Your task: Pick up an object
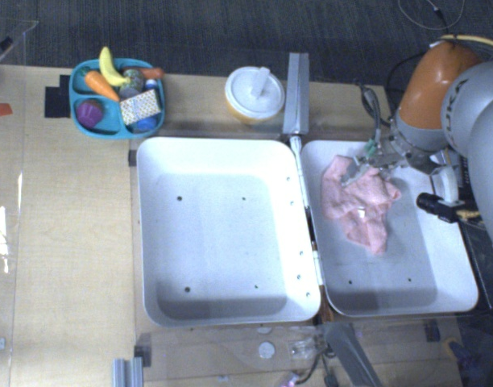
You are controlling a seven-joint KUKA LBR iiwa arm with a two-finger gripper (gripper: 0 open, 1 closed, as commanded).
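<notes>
- Clearly the only candidate for a pick is the pink crumpled cloth [359, 202], which lies in the right bin [408, 293], in its far half and toward the left of the bin's middle.
- Its long axis runs roughly from far to near, leaning a little rightward toward the near end; the far part is broader and bunched, the near end narrows into a lobe.
- At the cloth's far right corner sits the gripper [374, 158], and its metal tips appear to be right at, or touching, the bunched edge.
- From the gripper, then, the bulk of the cloth lies to the near left; my judgement is that a grasp here would catch only the far corner, not the middle.
- Whether the fingers are spread, narrow or pinching fabric I cannot tell: the tips are small, grey and blur into the folds, so no hold can be claimed.
- Behind the gripper, the arm's orange band [433, 87] and grey body are cut off at the right edge of the view.
- Left of it, the left bin [222, 232] shows its bare white floor.
- Further off on the tabletop [61, 256], well apart from the cloth, stand a white lidded cup [254, 93] and a blue tray of toy food [118, 99], beyond the bins' far edge.
</notes>
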